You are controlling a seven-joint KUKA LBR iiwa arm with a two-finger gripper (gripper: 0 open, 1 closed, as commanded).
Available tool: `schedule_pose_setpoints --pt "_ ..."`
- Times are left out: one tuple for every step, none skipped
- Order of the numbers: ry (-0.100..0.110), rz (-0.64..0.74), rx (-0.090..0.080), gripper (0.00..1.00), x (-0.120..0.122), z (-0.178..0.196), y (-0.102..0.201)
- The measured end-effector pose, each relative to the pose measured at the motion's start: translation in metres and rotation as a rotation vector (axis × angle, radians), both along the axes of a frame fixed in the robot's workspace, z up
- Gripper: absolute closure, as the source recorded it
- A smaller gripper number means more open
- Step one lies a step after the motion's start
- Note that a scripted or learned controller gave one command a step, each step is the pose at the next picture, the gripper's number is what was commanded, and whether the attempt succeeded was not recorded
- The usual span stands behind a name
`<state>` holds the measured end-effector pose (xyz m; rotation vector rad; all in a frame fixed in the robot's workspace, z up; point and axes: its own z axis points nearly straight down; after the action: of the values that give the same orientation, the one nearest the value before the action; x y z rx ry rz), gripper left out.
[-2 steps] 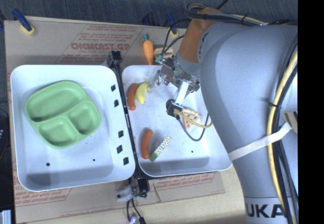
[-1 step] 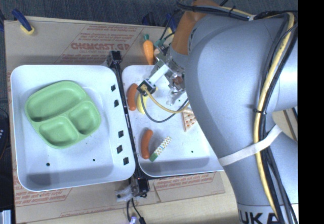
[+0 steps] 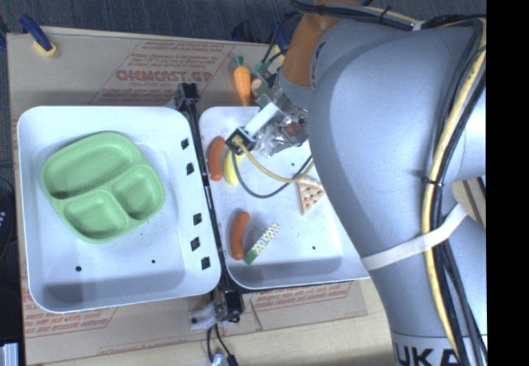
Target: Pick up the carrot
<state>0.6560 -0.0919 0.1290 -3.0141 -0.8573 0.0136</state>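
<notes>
The carrot (image 3: 241,85) is small and orange with a green top. It stands on end at the far rim of the right bin (image 3: 331,261), over the edge of the cardboard. My gripper (image 3: 263,90) is directly to the carrot's right and very close to it. The grey arm and its cables cover the gripper, so I cannot tell whether it touches the carrot.
The right bin holds a sausage (image 3: 216,156) beside a yellow banana (image 3: 232,171), a second sausage (image 3: 239,234), a white and green stick (image 3: 264,240) and a pizza slice (image 3: 309,194). A green divided plate (image 3: 103,184) lies in the left bin (image 3: 33,273).
</notes>
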Motion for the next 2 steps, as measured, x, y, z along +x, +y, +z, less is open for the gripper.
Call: schedule_pose_setpoints --pt "-0.006 -0.347 -0.007 1.00 -0.040 0.115 0.020" --pt "-0.002 -0.346 -0.006 1.00 -0.128 0.133 0.054"
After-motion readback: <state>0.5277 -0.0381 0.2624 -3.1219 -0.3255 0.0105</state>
